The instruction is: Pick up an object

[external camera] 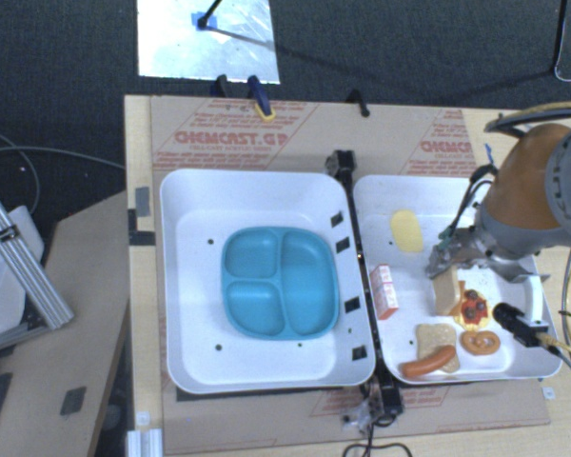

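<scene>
Nothing lifted yet: the hand [442, 260] sits low by the bread slice [445, 294], four o'clock of the yellow piece [406, 230]; its grip I cannot tell.

Red "CHEMCAST GP" print on brown board [230, 133] under bins, repeated partly at right; rest unreadable.

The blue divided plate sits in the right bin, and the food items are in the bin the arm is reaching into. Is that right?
Not quite. The camera view shows the blue divided plate in the left bin, not the right one. The food items, such as the sausage, are indeed in the right bin, where the arm reaches.
</scene>
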